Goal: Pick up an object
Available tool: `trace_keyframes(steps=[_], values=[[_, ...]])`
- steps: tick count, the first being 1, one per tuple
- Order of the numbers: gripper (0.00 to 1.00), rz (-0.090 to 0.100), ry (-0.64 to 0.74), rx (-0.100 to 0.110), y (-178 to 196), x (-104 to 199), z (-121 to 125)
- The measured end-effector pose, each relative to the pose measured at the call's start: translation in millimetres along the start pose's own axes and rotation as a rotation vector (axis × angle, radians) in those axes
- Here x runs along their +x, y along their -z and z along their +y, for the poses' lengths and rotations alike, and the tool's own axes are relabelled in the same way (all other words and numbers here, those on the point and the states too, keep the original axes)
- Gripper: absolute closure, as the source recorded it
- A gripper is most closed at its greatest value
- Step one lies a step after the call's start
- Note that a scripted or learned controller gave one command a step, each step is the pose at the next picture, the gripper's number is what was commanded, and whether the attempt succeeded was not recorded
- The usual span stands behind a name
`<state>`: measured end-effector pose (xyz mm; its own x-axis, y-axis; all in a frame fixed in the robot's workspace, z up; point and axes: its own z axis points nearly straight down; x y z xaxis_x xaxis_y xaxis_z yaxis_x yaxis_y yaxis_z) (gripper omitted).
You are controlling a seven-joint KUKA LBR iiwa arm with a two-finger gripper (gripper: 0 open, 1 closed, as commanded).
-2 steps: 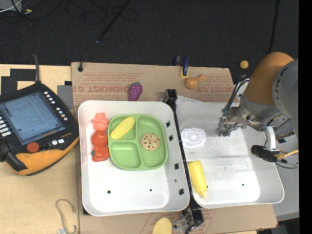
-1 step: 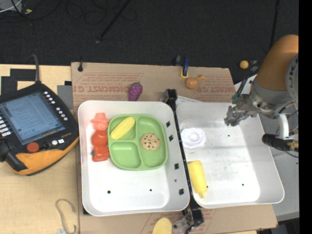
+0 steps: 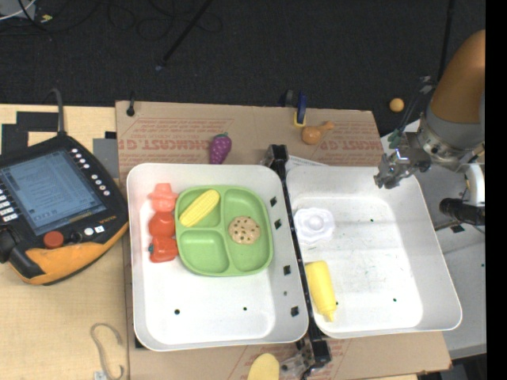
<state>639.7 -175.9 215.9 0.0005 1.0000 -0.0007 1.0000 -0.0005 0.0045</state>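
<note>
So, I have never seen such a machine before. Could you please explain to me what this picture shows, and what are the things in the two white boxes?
You are looking down at a slant from one camera fixed above a bench. The grey machine with the orange band at the right is a robot arm. At its end is the claw, which hovers over the far right corner of the right bin; nothing shows between its fingers.

The left bin has a green divided plate carrying a toy corn cob and a cookie, with a red toy beside it. The right bin has a yellow bottle-like toy and a white round object. On the cardboard behind lie a purple grape toy and an orange pear-like toy. At the left sits the control tablet.
</note>
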Motion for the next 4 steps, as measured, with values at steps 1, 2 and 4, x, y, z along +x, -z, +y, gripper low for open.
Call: trace_keyframes(steps=[1,2,4], values=[[1.00,0.001,0.002,0.003,13,-1,0],[1.00,0.003,0.002,0.008,11,32,-26],[1.00,0.003,0.002,0.012,5,117,-84]])
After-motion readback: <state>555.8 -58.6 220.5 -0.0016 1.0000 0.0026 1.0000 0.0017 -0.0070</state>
